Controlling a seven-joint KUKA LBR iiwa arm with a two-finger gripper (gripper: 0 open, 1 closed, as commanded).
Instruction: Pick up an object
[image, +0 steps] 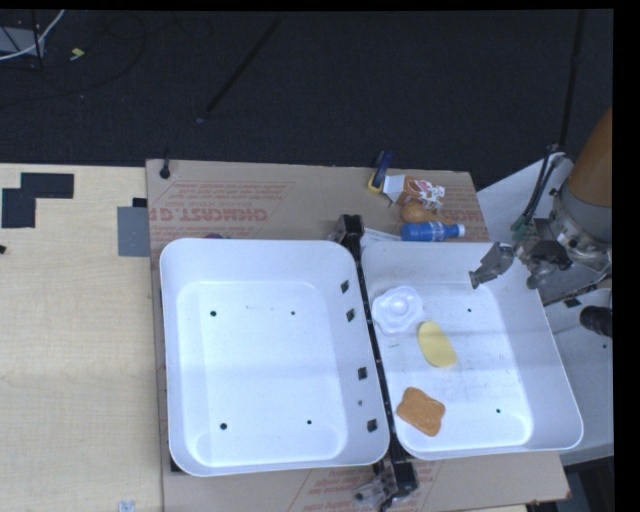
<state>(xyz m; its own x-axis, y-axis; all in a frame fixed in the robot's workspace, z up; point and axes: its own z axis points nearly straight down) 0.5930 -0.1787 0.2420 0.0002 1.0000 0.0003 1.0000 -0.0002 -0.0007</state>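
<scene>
Right now the gripper (512, 262) hangs over the right bin (560, 385) near its 2 o'clock corner, arm (590, 180) coming in from 3 o'clock. Fingers look spread, released, nothing between them. Looks like a staging pose above the bin before a descent, my guess.

Candidate objects all sit in the right bin: a clear-white plastic piece (397, 308) at about 10 o'clock of the bin floor, a yellow oval piece (436, 344) just beside it toward 5 o'clock, and an orange-brown toast-shaped piece (420, 411) near the 7 o'clock corner. All three lie flat and apart from each other, well apart from the gripper, so any one could be taken without crowding. The left bin (180, 300) has bare white floor.

Outside the bins at 12 o'clock: a blue bottle (432, 232) lying on its side and some small packaged items (416, 198), likely just spilled out of reach.

Surface: bins rest on a cardboard sheet (250, 205) over a light wood tabletop (70, 330). Dark floor (300, 80) beyond with cables.
</scene>
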